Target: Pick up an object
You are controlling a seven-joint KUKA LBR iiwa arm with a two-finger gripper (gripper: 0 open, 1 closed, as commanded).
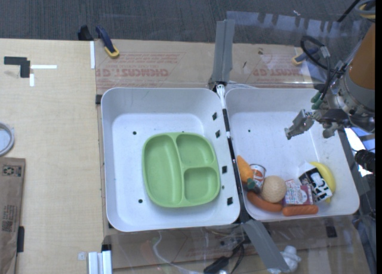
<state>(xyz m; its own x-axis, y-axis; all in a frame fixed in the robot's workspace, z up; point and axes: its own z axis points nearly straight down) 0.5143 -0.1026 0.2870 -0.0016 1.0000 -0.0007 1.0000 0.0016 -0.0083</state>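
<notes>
My gripper [296,126] hangs over the right bin's [271,108] bare floor, jaws state unclear, food pile [280,192] lying toward the near wall

Robotics lab: wooden bench [54,123], two white bins [113,147], clamps [106,41], cables [316,49].

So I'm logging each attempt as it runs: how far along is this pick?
Nothing looks picked yet. The gripper hangs over bare floor in the right bin with nothing between its fingers, which stand apart. The food items, including the banana, beige ball and carrot, all lie along that bin's near edge. The green divided plate sits in the left bin. Reaching, closing and lifting remain.
</notes>
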